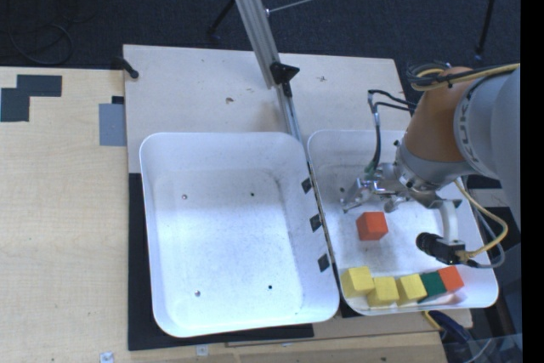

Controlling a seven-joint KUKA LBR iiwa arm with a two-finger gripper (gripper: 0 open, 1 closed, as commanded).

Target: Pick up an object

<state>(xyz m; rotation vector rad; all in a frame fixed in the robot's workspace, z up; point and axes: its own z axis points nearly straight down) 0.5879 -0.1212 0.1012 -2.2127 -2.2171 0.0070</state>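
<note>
My claw (371, 193) hangs low in the right bin (333, 150), fingers spread, pinching nothing. The red-orange cube (371, 226) sits on the bin floor just at my claw's six o'clock. Along the bin's six o'clock rim lies a row of blocks: three yellow blocks (384, 285), a green block (433, 282), an orange block (451, 276).

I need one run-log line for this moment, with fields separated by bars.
arm: over right bin | gripper: above orange cube, no visible hold | row at near wall: yellow cubes, green cube, orange cube
</note>
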